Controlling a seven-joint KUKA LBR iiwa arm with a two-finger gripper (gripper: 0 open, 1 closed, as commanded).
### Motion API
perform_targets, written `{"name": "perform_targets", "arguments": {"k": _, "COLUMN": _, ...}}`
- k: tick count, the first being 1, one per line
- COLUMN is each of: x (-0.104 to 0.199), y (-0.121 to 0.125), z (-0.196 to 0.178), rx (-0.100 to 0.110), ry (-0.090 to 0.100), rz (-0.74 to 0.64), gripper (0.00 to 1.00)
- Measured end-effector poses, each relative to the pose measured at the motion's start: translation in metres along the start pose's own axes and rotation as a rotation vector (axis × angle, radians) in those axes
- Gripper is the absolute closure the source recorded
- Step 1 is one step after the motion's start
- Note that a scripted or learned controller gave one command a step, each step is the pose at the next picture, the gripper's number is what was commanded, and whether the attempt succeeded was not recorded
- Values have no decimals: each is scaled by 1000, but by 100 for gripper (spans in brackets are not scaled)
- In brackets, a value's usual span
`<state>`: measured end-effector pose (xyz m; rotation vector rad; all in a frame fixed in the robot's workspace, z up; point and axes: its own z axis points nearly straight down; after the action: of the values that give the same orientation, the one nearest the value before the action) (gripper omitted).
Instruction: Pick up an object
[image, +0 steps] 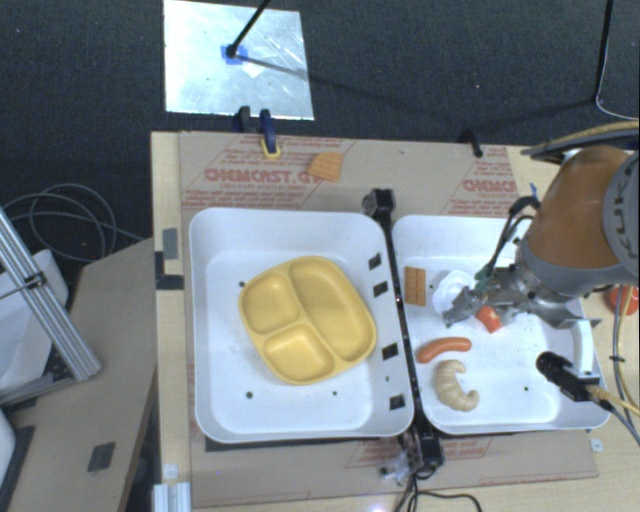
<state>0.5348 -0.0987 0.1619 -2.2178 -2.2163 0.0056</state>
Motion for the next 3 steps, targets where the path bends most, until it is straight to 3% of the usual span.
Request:
{"name": "perform_targets", "arguments": {"k": 1, "x": -57, "y": -50, "z": -54, "rx": -11, "ry": -5, "rz": 5, "gripper": 0}}
{"name": "perform_targets", "arguments": {"k": 2, "x": -97, "y": -14, "z": 57, "rx": -3, "ry": -2, "rz": 0, "gripper": 0}}
{"name": "perform_targets", "arguments": {"k": 3, "x": -92, "y": 99, "z": 52, "rx": -20, "ry": -6, "rz": -10, "gripper": 0}}
